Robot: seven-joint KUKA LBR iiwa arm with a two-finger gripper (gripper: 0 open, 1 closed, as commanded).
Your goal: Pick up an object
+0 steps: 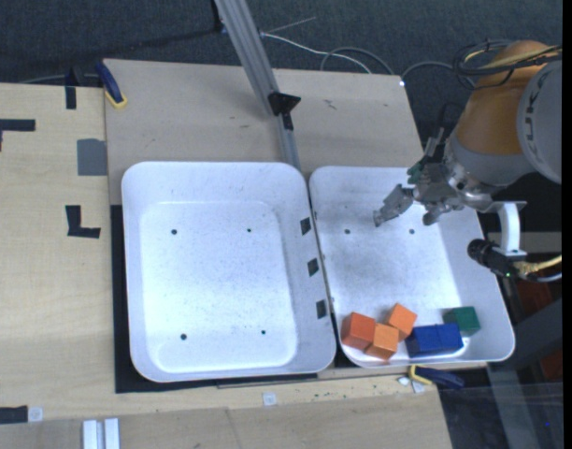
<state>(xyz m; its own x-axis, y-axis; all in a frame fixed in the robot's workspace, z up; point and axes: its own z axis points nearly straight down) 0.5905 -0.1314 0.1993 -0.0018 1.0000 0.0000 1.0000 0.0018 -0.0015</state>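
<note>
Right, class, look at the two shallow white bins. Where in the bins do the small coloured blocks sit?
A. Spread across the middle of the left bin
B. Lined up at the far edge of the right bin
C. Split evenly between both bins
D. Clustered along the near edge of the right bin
D: the orange blocks, the blue block and the green block all lie together at the near edge of the right white bin.

The pale wooden surface [43, 279] bears two shallow white bins touching side by side, the left bin [136, 279] and the right bin [473, 279], resting on a dark mat [120, 372]. Black tape marks [76, 221] and a grey patch [92, 155] lie left of them.
</note>
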